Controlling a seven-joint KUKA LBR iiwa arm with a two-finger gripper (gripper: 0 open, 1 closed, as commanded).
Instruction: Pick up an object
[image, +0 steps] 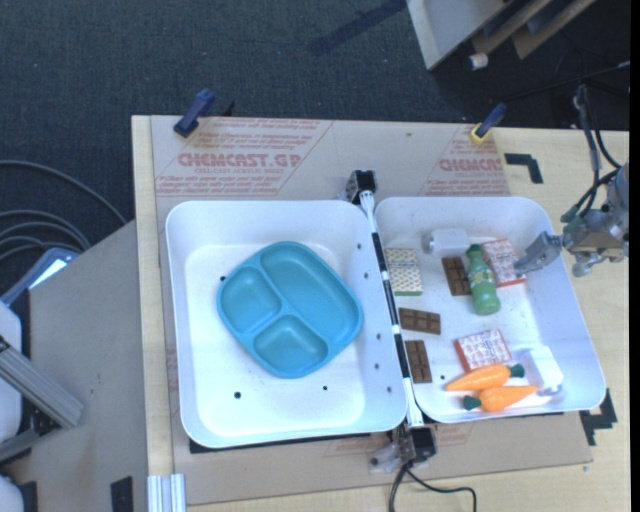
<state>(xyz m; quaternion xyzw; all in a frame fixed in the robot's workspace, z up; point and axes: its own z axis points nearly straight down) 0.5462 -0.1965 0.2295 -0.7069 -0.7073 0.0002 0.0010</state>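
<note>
Your hand (553, 250) hangs at the right bin's (578, 330) right rim, fingers spread, gripping nothing. The green bottle (482, 278) lies just left of it; carrots (492, 387) sit well apart, nearer you.

Two white bins (190, 300) sit on a light brown board (250, 160) with red letters on it. The left bin holds a blue plate (290, 308). In the right bin (570, 300) there is a green bottle (482, 279) with a red and yellow label. Two carrots (492, 386) are orange with little green tops. Three chocolate bars (420, 321) are dark brown with squares. A small cracker (483, 350) is red with a pale checked pattern. Another cracker (404, 271) is pale with tiny green checks. The gripper (560, 250) is grey. The floor (80, 80) is dark.
</note>
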